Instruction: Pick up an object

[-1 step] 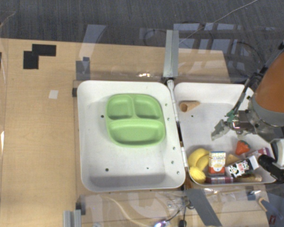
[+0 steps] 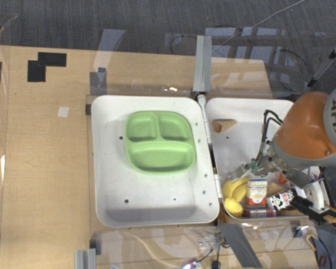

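Over the right bin [image 2: 241, 112], near its front edge, hangs the gripper [image 2: 259, 167] above a banana [image 2: 235, 188] and a carton [image 2: 257, 191]. Its grip state cannot be told. A green plate [image 2: 159, 141] sits mid left bin [image 2: 109, 150].

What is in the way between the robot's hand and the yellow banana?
Nothing I can see blocks it. The banana lies uncovered at the right bin's left side, with a small carton right beside it. The gripper hangs just above that pile, so the carton crowds the banana's right side.
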Robot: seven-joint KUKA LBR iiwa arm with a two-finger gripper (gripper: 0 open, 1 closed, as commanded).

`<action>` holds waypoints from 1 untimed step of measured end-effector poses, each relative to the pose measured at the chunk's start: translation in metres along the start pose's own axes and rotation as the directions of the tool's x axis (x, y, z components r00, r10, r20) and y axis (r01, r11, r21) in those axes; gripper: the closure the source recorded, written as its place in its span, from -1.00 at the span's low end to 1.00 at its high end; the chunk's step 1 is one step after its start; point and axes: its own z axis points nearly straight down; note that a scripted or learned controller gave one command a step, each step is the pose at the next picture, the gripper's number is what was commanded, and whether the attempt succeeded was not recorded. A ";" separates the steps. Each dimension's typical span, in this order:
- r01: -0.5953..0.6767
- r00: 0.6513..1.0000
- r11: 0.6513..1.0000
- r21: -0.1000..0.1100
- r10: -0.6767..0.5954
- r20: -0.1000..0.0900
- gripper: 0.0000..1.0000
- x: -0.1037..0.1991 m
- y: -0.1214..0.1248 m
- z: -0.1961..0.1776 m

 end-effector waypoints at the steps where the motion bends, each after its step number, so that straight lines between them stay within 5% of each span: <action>1: -0.268 0.963 0.963 0.021 0.268 -0.003 -1.00 -0.028 0.042 0.023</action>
